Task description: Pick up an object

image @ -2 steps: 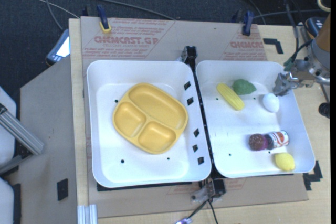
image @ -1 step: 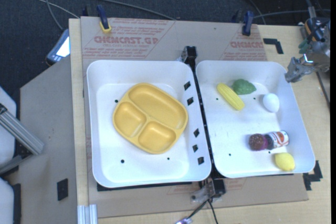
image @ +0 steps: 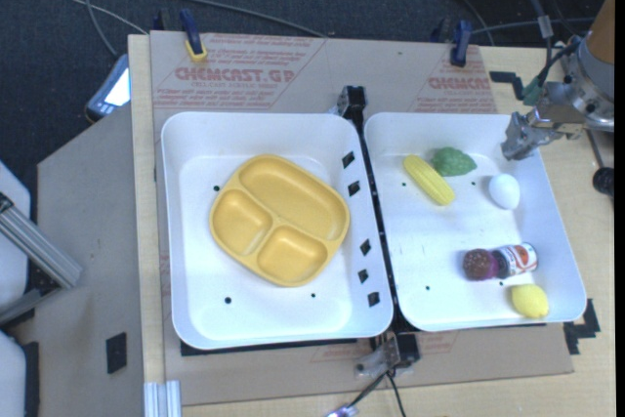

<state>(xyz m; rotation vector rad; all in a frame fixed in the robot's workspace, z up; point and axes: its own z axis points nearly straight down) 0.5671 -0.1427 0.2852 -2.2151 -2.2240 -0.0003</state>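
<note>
The right bin [image: 547, 210] has five small things in it. A yellow corn cob [image: 429, 180] lies slanted near the back, and a green leafy thing [image: 454, 161], maybe lettuce, sits just behind it, touching it. A white egg [image: 504, 191] rests a little to the right of them, on its own. Near the front, a small can [image: 517, 260] with a red and white label lies on its side, and a dark purple round thing [image: 479, 264] sits right against its left end. A yellow lemon [image: 530, 301] lies just in front of the can, in the front corner of the bin.
</note>
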